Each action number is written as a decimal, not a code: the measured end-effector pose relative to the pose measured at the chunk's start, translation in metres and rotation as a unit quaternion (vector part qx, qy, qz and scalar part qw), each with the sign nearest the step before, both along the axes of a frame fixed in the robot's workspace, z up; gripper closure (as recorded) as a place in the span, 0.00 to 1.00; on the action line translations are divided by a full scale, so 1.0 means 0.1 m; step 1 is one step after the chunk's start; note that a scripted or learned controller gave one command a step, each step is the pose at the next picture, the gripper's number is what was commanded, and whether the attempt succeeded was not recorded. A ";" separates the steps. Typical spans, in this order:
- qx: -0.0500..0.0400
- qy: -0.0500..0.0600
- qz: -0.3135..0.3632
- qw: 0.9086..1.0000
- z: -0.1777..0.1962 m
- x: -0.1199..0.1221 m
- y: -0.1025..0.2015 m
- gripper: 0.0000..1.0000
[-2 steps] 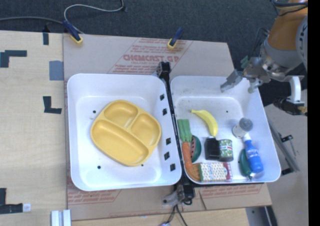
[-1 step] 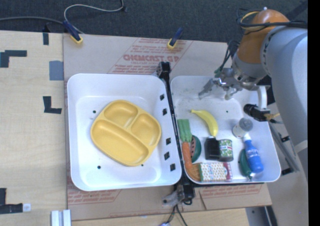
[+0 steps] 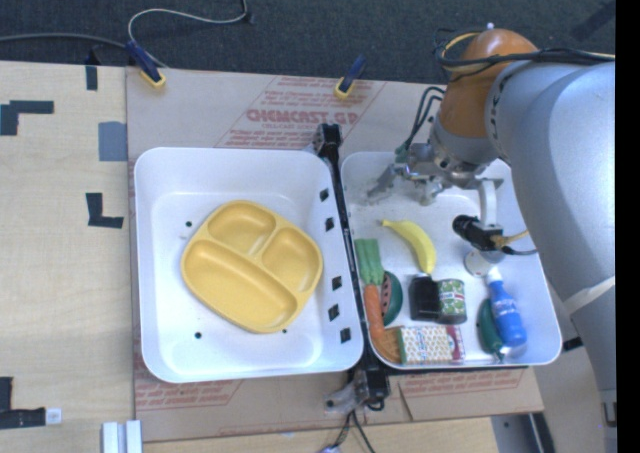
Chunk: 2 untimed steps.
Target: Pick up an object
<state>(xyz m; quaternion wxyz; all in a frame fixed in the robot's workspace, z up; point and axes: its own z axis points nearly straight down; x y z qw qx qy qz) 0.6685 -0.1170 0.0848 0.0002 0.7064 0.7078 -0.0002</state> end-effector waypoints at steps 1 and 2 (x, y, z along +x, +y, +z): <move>0.000 0.000 -0.001 1.000 0.00 -0.33 0.16 0.00; -0.001 0.000 0.000 1.000 0.10 -0.32 0.16 1.00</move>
